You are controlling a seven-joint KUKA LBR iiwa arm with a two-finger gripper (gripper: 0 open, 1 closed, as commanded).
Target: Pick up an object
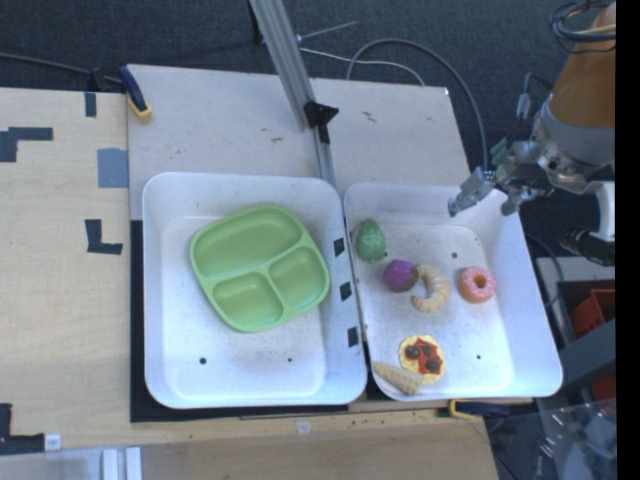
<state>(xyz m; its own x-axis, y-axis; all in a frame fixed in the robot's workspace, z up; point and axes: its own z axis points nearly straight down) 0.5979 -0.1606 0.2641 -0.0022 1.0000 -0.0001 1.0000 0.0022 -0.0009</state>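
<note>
Camera view, your stock: left bin (160, 268) carries a green divided plate (260, 266). Right bin (525, 308) carries a green fruit (370, 239), purple piece (400, 274), croissant (432, 289), pink doughnut (477, 285), tart (421, 356) and a cone (397, 377). Your tool (490, 196) hovers over that bin's far-right rim, fingers apart, gripping nothing.

The arm reaches in from the right, its gripper (487, 194) hovering over the right bin's far right corner, holding nothing

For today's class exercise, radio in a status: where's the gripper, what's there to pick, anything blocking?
Gripper over right bin's far rim, holding nothing. Donut, croissant, purple piece, green piece lie untouched below. Nothing blocking.
</note>
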